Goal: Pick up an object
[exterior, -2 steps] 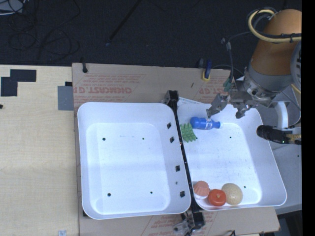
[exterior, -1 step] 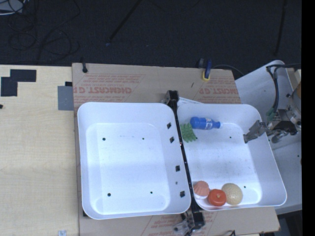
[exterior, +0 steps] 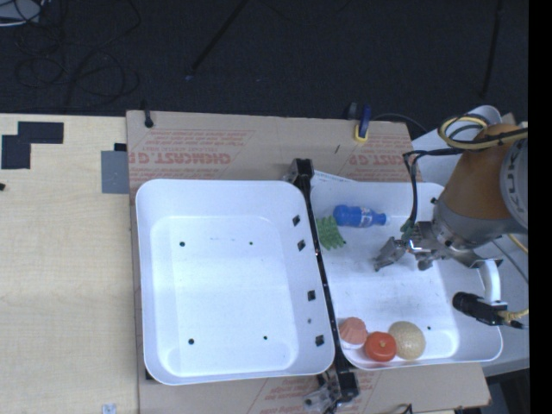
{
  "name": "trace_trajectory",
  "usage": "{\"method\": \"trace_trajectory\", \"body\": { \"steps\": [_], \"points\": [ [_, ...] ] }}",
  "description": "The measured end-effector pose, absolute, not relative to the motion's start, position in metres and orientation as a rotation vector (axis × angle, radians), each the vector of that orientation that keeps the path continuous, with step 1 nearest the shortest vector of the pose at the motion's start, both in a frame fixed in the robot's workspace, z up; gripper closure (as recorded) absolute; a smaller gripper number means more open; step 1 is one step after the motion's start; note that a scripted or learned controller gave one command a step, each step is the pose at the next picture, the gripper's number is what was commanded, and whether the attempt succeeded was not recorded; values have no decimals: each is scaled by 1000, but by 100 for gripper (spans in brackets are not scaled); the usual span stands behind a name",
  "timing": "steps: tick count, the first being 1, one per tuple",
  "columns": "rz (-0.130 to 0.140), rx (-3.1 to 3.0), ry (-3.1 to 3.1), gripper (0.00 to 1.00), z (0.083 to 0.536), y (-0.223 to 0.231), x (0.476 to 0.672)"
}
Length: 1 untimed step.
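My gripper (exterior: 388, 254) hangs over the middle of the right bin (exterior: 448, 317), reaching in from the right. A blue bottle (exterior: 358, 216) lies on its side at the back of this bin, a little up and left of the gripper. A green leafy item (exterior: 330, 231) rests against the bin's left wall, to the left of the gripper. Along the front wall sit a pale pink piece (exterior: 352, 329), a red tomato-like ball (exterior: 380, 346) and a beige round item (exterior: 408, 339), close together. Nothing shows in the gripper.
The left bin (exterior: 151, 231) stands beside the right one, divided from it by a black strip (exterior: 315, 266). Both bins rest on a cardboard sheet (exterior: 224, 149). The arm's wrist (exterior: 474, 201) overhangs the right bin's right side.
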State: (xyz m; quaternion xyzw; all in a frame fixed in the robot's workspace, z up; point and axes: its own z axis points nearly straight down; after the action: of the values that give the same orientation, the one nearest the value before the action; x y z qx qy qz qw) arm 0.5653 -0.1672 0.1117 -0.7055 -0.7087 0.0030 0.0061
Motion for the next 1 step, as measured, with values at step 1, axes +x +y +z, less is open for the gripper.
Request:
{"method": "trace_trajectory", "body": {
  "steps": [1],
  "points": [
    [-5,-2227,-2228,0,223,-189,601]
  ]
}}
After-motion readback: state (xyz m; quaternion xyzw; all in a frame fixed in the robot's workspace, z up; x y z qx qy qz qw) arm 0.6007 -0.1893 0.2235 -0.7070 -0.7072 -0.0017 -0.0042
